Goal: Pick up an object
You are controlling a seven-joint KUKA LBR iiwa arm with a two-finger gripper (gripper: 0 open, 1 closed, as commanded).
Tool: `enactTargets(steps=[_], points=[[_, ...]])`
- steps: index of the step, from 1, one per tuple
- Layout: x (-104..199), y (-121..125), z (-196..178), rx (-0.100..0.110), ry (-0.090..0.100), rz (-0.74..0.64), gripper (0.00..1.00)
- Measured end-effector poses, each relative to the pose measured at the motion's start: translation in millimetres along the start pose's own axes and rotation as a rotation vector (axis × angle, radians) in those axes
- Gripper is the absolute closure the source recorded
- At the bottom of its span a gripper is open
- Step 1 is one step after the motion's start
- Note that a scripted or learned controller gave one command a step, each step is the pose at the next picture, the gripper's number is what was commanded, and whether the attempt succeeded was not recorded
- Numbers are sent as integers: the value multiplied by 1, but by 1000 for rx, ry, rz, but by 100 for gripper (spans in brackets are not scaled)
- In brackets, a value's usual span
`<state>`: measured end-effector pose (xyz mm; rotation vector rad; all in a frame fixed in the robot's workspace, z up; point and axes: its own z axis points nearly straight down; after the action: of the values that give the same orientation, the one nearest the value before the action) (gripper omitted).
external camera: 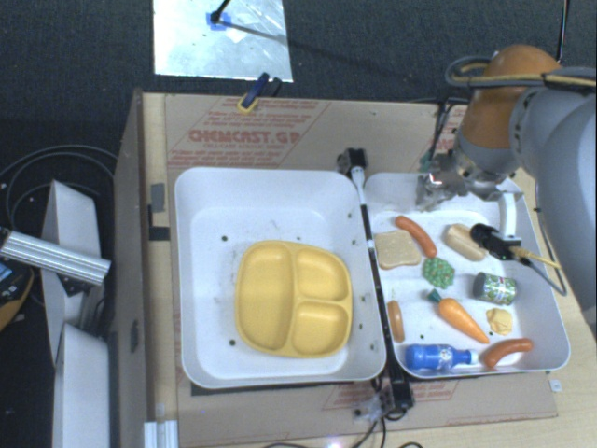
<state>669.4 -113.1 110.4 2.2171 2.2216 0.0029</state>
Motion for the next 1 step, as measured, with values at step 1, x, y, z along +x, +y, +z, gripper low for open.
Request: enactTargets(steps=[1], points=[[8,-13,6,2,0,1,0]])
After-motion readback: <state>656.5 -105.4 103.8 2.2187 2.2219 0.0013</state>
